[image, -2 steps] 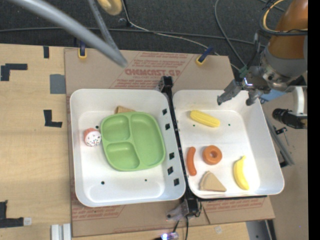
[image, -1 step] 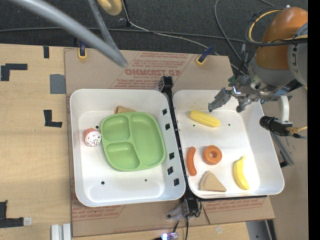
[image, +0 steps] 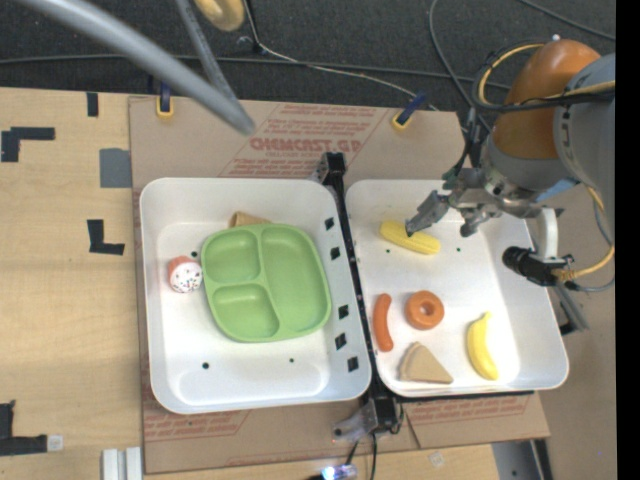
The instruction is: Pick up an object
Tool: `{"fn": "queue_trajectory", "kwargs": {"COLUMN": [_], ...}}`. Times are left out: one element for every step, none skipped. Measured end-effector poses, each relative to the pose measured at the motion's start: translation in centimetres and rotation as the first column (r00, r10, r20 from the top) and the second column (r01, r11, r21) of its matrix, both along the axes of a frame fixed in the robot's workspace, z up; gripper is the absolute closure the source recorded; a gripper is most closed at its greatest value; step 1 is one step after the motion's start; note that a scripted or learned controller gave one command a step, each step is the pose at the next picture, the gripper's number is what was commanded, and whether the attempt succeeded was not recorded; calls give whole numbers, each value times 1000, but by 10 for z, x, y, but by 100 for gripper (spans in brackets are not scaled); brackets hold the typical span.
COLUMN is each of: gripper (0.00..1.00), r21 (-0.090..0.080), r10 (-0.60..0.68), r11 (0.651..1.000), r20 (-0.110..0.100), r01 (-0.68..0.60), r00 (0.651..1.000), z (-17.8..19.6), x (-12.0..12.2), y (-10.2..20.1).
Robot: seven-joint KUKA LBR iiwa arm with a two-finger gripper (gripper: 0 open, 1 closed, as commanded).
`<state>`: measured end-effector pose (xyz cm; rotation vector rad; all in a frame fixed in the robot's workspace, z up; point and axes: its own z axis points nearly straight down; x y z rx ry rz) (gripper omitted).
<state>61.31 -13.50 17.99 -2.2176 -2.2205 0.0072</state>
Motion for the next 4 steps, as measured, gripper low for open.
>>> {"fn": "queue_trajectory", "kwargs": {"gripper": [0, 100, 100, 100], "r21": [1, 0, 0, 0], "r10": [0, 1, 0, 0], "r11": [1000, 1000, 1000, 1000], "r20": [-2, 3, 10, 10], "r01": [0, -1, 0, 0], "r00": [1000, 1000, 1000, 1000], "z": [-64, -50, 6, 64], "x": [3, 4, 13, 6], "y": [0, 0, -5, -1]}}
